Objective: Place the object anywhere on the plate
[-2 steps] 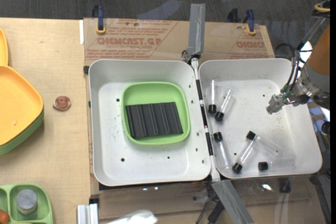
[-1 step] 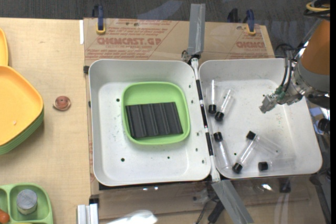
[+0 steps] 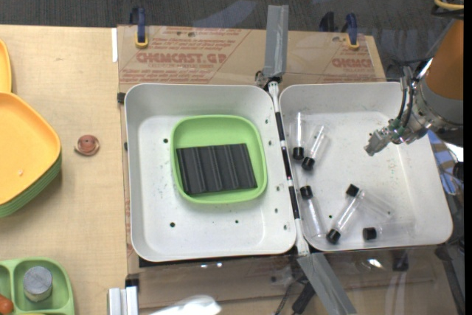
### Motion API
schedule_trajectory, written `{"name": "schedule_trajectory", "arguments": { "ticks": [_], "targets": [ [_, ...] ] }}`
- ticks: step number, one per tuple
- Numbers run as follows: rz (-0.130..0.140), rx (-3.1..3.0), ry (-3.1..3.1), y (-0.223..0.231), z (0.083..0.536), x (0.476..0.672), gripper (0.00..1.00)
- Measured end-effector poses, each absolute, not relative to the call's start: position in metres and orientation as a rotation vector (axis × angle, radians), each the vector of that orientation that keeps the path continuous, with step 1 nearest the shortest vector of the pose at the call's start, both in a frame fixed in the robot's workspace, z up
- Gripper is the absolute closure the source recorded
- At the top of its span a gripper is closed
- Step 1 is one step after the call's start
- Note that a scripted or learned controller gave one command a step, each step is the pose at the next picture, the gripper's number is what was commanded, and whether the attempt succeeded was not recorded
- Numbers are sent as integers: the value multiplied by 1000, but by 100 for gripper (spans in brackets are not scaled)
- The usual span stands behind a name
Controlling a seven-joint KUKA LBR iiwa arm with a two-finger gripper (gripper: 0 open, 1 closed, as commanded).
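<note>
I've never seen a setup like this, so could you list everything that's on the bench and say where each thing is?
Bins: two, white, side by side.
Plate: one, green, in left bin.
Ridged mat: one, dark grey, on the plate.
Tubes: several, clear with black caps, in right bin.
Stacked plates: yellow over green, far left.
Small disc: one, reddish-brown, on the wood.
Cardboard: brown, clamped behind bins.
Gripper: one, above right bin.
</note>
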State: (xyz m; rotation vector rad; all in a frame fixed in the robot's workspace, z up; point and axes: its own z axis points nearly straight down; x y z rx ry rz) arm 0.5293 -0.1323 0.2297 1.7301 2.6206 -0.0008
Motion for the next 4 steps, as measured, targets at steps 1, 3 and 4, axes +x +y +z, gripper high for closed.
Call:
{"name": "schedule_trajectory", "arguments": {
  "ticks": [1, 3, 4],
  "targets": [
    [-1, 1646, 2677, -141, 199, 518, 100],
    [0, 1360, 2833, -114, 208, 507, 100],
    [0, 1281, 2870, -119, 171, 485, 100]
  ]
}}
